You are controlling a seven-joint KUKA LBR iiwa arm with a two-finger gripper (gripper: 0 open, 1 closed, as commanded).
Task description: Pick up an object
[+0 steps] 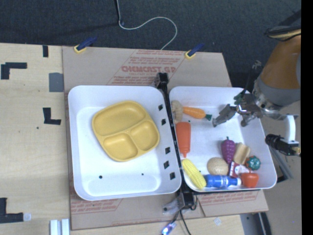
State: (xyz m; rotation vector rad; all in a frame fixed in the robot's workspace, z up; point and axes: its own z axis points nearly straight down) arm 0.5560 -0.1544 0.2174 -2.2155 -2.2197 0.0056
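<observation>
Reaching: the gripper (234, 113) hangs over the upper part of the right bin (254, 187), above bare white floor, with nothing between its fingers
Tool state: the two fingers look spread, one pointing toward the small carrot (194, 113), the other toward the bin's far right wall
Landmark: the black divider (167, 131) where the two bins meet; all places below are taken from it
Nearest candidate: the small carrot lies just right of the divider's upper end, its green tip pointing at the gripper, near but not touching
Other candidates: a larger orange carrot (183, 137) lies along the divider at mid-height; a corn cob (193, 174) sits by the divider's lower end; a purple grape bunch (228, 150) is well right of it
Handling: these look like hollow plastic toy foods, so I judge them light, stiff and rather slick; the small carrot should take a pinch across its thick middle, not its tapered end, or it may squirt out
Arm pose: the grey wrist comes in from the side away from the divider, its orange band (283, 65) above, the tool tilted down toward the divider
Left bin: a yellow divided plate (125, 129) rests left of the divider
</observation>
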